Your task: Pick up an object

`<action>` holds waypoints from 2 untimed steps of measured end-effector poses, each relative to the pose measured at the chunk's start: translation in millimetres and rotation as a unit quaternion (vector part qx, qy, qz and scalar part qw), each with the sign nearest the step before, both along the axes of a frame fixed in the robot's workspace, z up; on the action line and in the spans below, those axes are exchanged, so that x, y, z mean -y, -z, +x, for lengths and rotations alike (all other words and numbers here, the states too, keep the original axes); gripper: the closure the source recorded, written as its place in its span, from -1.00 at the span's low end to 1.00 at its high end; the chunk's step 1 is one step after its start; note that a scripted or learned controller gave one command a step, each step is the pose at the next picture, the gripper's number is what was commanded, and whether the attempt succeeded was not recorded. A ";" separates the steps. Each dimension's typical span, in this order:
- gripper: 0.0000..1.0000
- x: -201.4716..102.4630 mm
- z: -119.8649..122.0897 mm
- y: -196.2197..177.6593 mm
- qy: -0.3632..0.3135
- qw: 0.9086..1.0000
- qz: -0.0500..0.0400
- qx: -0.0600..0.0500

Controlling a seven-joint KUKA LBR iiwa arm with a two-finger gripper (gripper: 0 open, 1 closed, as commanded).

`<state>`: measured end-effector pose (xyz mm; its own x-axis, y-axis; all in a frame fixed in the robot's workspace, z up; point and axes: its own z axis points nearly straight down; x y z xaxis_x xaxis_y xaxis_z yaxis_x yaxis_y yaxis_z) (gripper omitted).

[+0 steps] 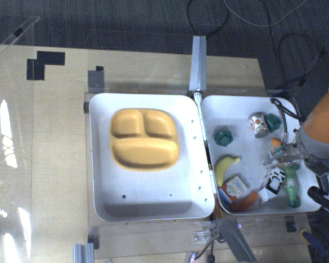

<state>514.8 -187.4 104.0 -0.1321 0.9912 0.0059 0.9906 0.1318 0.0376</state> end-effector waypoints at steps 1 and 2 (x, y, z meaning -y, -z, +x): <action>-1.00 -3.5 0.2 0.4 -0.002 1.000 0.003 -0.002; -1.00 5.7 21.7 -0.4 -0.030 0.999 0.003 -0.020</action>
